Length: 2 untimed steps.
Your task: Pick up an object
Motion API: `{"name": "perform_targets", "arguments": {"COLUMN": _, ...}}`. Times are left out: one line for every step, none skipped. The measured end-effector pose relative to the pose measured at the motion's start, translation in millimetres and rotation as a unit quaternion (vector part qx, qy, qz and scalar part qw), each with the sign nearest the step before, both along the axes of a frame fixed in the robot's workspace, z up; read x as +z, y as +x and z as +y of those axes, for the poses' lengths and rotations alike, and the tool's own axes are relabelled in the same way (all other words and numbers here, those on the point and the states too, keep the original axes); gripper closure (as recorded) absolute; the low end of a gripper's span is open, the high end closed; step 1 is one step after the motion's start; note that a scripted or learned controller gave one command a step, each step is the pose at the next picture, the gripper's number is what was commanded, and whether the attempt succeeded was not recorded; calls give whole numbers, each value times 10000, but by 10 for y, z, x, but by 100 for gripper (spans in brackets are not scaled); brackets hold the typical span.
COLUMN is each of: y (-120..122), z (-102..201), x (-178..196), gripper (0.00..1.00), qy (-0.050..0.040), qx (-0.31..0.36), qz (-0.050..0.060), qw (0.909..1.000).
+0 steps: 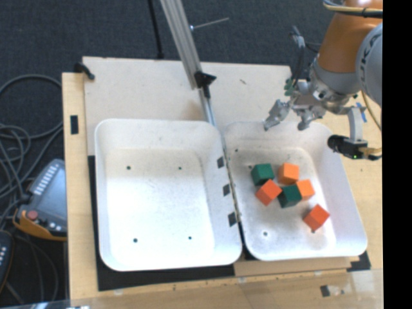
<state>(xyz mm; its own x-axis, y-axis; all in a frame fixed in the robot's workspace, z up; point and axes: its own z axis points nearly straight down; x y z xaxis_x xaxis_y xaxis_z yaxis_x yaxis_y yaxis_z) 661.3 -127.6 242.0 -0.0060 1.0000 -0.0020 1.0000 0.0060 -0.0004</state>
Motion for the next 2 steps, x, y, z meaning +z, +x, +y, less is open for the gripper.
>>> {"name": "perform_targets", "arguments": {"y": -309, "z": 408, "x": -772, "gripper": 0, "qy": 17, "qx": -7, "qz": 39, "qw": 10000}}
{"name": "perform_targets", "arguments": {"y": -565, "z": 280, "x": -1468, "gripper": 0, "qy": 0, "qx": -37, "qz": -7, "qw": 10000}}
